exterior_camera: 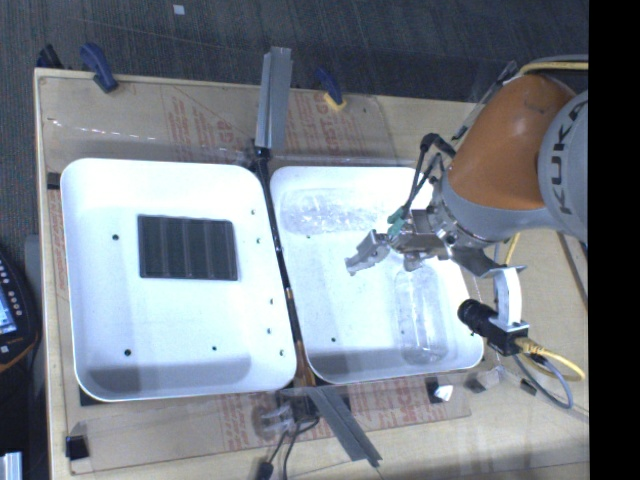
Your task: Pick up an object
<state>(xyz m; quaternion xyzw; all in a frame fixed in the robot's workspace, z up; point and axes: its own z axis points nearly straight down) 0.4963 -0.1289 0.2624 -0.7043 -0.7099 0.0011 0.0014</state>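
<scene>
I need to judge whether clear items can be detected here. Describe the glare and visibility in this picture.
Camera view: both white bins, left bin and right bin, are overexposed; two clear plastic bottles nearly vanish against the right one; the dark ribbed block contrasts sharply; the gripper is slightly soft.

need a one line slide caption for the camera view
KUKA arm's gripper hovers over the right bin near two clear bottles; left bin holds a dark tray.
</scene>
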